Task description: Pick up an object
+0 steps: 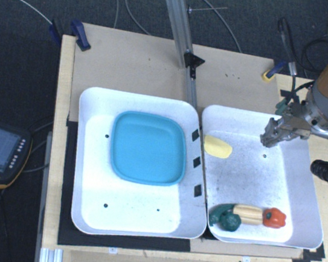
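Gripper over the right bin's upper part; finger state cannot be told from this view.
Candidate objects: pale yellow rounded piece at the bin's left wall, well left of the gripper; dark green item, tan cylinder and red tomato-like piece touching in a row along the near edge. Blue plate in left bin.

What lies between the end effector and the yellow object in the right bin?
Nothing: in the camera view, bare speckled bin floor separates the end effector from the yellow object.
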Tool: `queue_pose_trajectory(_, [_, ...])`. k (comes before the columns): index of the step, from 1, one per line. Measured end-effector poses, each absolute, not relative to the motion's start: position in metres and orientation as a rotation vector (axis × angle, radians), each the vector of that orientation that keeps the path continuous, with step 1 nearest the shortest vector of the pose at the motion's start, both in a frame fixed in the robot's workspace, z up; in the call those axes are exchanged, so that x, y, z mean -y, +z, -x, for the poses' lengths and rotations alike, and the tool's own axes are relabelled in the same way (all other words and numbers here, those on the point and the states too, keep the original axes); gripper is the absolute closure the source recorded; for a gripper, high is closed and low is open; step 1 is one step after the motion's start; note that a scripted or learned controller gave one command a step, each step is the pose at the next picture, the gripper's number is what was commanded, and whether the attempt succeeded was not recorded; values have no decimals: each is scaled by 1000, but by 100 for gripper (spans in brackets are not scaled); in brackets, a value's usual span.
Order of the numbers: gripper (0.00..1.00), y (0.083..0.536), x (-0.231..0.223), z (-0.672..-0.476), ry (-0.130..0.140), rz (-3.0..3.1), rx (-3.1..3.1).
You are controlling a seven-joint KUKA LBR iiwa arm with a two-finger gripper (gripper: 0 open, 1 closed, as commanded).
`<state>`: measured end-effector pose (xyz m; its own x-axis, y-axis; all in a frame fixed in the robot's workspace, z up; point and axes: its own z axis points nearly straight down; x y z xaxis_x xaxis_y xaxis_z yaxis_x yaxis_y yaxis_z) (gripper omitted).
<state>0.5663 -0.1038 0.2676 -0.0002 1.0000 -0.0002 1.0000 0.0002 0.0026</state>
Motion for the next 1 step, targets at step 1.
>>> queue_pose_trajectory(1, [100, 252, 56, -560, 1, -2218, -2227])
